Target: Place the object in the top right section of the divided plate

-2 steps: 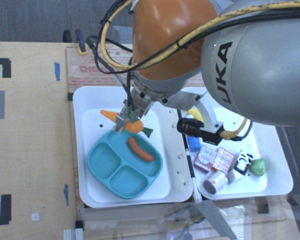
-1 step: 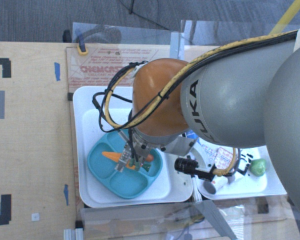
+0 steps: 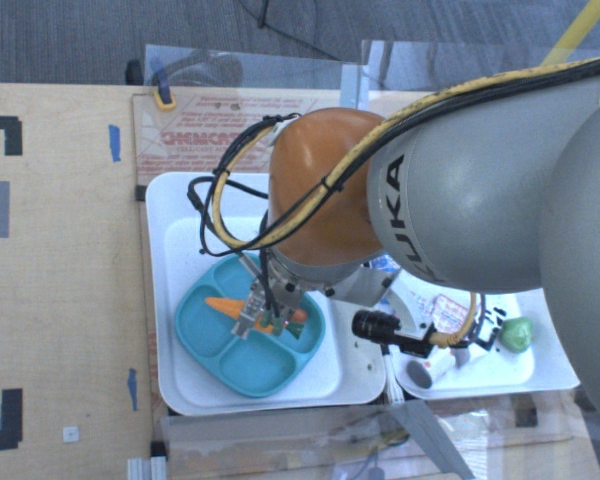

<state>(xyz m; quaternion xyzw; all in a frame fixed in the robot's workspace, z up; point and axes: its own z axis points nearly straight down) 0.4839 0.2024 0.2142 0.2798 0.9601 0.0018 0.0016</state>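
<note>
One orange carrot (image 3: pixel 223 306) lay on blue divided plate (image 3: pixel 242 340), just left of pincer (image 3: pixel 263 318). Pincer low over plate; grip state unclear. Judged step: placing. Next: confirm top right section, lift clear.

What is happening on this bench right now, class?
A grey and orange robot arm reaches over the left white bin, its pincer low over a teal divided plate. An orange carrot-like object lies on the plate beside the pincer. Whether it is being gripped cannot be told. The right bin holds a green item and other small things.
</note>
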